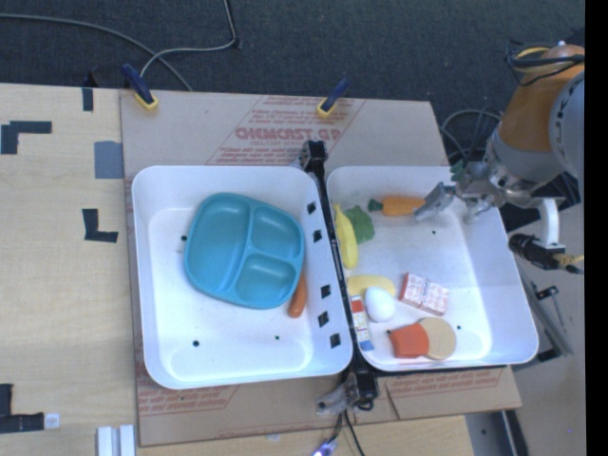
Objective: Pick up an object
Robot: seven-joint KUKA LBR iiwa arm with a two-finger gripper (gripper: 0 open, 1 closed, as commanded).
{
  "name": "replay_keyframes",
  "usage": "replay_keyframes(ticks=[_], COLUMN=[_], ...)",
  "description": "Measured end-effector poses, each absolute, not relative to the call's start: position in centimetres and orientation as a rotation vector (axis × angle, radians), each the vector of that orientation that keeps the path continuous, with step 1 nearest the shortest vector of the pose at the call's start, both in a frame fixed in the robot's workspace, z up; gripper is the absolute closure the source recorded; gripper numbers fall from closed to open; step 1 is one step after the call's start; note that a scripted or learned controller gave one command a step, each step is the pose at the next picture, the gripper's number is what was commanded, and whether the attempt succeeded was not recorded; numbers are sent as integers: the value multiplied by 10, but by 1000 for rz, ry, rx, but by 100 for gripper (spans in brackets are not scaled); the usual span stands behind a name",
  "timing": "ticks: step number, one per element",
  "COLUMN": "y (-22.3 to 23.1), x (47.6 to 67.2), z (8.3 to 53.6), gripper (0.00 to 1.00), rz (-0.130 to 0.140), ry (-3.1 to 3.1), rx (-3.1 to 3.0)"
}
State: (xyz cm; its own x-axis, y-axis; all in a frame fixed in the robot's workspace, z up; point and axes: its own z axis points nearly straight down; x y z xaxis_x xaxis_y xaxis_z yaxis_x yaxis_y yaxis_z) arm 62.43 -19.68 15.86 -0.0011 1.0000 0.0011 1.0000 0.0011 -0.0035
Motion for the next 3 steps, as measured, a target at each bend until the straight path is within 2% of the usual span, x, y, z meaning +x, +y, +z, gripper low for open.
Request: replay_keyframes(ticks=[1,2,3], y=[-136,-112,-107], x=[668,619,665], z=[111,88,94], gripper=[0,0,0], rz=[2,0,21], ry=[-2223,-2226,-2212], rx=[-2217,-2231,-2222])
